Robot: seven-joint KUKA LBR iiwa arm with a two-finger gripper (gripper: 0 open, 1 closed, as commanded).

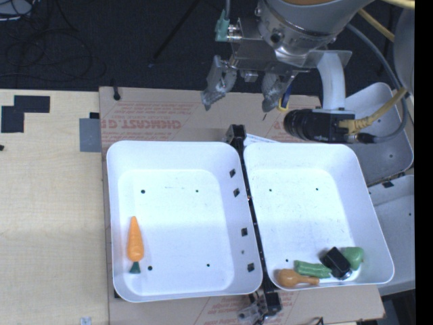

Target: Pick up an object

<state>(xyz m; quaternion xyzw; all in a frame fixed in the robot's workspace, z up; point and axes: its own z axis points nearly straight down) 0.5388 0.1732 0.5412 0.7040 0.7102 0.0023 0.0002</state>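
My gripper (241, 101) hangs high above the far edge of the bins, its two fingers spread open with nothing between them. An orange toy carrot (134, 240) lies near the front left corner of the left bin (169, 156). At the front right corner of the right bin (304, 156) several items are bunched together: an orange pear-shaped piece (295, 278), a green pod-like piece (312, 269), a black block (336, 262) and a rounded green piece (354, 255). The gripper is far from all of them.
A black divider clip strip (243, 208) runs between the two bins. The bins rest on a cardboard sheet (162, 114) on a pale wooden bench (47, 202). Dark cables lie behind the bench.
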